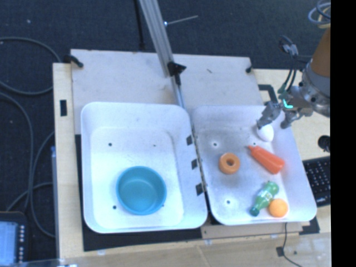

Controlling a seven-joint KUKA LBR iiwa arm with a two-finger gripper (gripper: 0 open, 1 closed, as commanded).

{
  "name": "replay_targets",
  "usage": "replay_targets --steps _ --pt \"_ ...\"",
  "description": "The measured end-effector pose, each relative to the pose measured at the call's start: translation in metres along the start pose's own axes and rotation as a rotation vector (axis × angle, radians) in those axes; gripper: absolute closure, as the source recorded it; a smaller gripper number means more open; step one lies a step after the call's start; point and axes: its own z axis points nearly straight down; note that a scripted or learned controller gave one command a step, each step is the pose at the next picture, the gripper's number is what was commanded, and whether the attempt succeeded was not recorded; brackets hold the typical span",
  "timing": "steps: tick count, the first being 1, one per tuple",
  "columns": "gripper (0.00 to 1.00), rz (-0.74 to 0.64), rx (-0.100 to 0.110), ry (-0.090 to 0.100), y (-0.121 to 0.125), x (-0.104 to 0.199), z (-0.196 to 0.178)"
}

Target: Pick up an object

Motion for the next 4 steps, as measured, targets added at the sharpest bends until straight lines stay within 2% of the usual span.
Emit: replay_targets --steps 1,2,3,4 --pt "0.00 0.000 -0.006 -0.001 0.001 0.000 -0.004" --pt "0.00 0.007 -0.001 -0.003 0.007 -0.005 0.042" --pt "0.00 0.005 0.000 -0.003 0.002 -0.013 0.088" --pt "0.00 0.008 0.001 -0.002 0.004 -0.012 0.152"
